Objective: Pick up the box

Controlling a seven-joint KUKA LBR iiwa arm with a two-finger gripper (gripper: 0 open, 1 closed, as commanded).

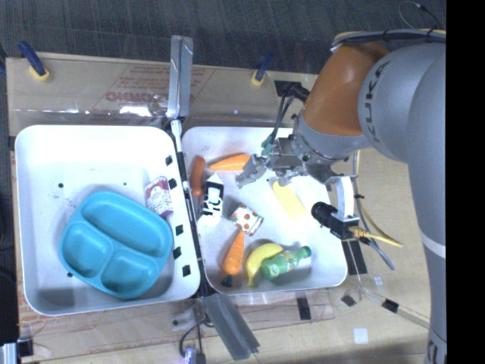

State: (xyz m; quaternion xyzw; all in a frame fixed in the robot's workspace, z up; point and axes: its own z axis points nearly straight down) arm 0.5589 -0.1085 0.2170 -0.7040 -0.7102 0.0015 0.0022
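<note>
The box (246, 220) is small w/ red dots. It lies tipped in the middle of the right bin (333, 279), just above a carrot (234, 252). It's prob. light thin card, easy to squash, so pinch its flat sides softly. The gripper (265, 167) hangs above, well apart, fingers open, holding nothing.

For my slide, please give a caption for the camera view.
Gripper hovers over the right bin, the box lying below.

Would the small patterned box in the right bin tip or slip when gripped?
The box looks small and light, so it probably shifts under a nudge. It lies tilted against the carrot, so it may pivot. Its flat faces should suit the gripper.
</note>
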